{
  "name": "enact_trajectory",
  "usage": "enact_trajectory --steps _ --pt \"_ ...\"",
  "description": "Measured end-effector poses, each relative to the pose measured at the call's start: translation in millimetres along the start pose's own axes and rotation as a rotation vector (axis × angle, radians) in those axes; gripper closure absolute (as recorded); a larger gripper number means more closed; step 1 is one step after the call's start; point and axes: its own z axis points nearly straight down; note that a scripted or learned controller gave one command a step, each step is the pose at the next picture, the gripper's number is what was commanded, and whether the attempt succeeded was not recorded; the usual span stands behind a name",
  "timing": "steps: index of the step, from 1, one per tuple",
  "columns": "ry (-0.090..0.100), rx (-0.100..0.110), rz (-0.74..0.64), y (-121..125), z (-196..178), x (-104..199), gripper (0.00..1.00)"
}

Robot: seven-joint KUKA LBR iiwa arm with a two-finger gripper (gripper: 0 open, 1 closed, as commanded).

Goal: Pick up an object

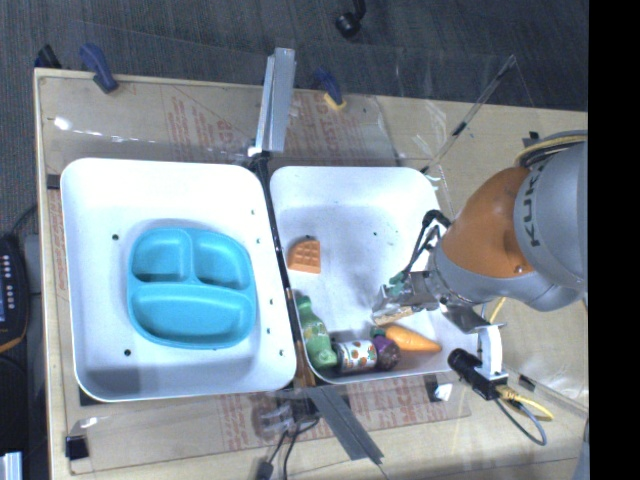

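While the arm (pixel 515 233) reaches in over the right bin (pixel 350 193), we see the end effector (pixel 398 303) low above the bin's near right corner, just beside a carrot (pixel 412 340). We cannot tell from this slant whether it is released or clenched, and nothing shows plainly in its grasp.

Candidates for picking crowd along the near wall of that bin: the carrot, a small can (pixel 353 356) touching a dark purple item (pixel 386 353), and a green vegetable (pixel 312 330) against the left wall. A waffle piece (pixel 305 255) lies apart, nearer the middle. The left bin (pixel 90 268) holds a blue divided plate (pixel 192 286).

We judge the main risk to be the clutter. The carrot rests close to the bin wall and its neighbours, so a descent could strike the wall or nudge the can instead of closing cleanly. The carrot's tapered, smooth shape may also slip out under a squeeze. A grasp off centre would likely come up with nothing.
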Motion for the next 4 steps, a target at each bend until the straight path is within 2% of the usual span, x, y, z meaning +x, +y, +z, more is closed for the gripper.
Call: enact_trajectory --steps 1,2,3,4 --pt "0.0 0.0 0.0 0.1 0.0 0.1 0.0" --pt "-0.002 -0.001 -0.005 1.6 -9.9 0.2 1.0" --pt "-0.002 -0.002 -0.005 1.7 -9.9 0.3 0.0" --pt "-0.004 -0.003 -0.011 3.2 -19.6 0.3 1.0"
